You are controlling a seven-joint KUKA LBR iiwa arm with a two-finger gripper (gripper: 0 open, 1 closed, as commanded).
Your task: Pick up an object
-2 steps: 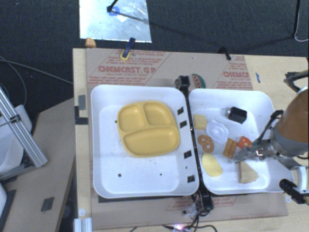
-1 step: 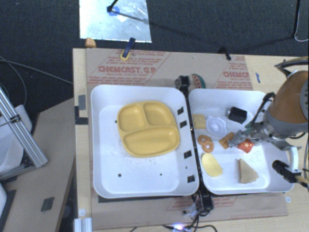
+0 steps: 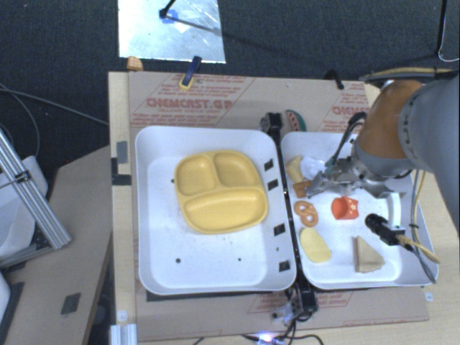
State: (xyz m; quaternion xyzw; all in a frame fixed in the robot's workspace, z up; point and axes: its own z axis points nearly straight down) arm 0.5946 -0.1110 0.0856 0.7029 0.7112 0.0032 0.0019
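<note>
Two shallow white bins are seen side by side on the surface [image 3: 215, 95], which is covered w/ printed cardboard. The left bin [image 3: 154, 214] holds a yellow plastic tray [image 3: 219, 190], rounded-square, glossy, split into three compartments: two small at the far side, one long at the near side. Nothing is seen in its compartments.

The right bin [image 3: 417, 264] holds several small toy-food items. A pale yellow wedge [image 3: 294, 168] lies near the bin's left wall, w/ a crumpled white piece [image 3: 312, 167] just beside it. A brown pretzel [image 3: 305, 213] w/ looped holes lies below that; a smooth pale yellow oval [image 3: 315, 245] sits nearer the front. An orange-red lumpy item [image 3: 345, 208] is placed mid-bin, and a tan triangular slice [image 3: 367, 256] rests at front right.

The end effector [image 3: 309, 187] is lowered into the right bin, its tips by a small brown piece at the left wall, above the pretzel. Whether it is clenched or released can't be told; nothing is visibly gripped.
</note>
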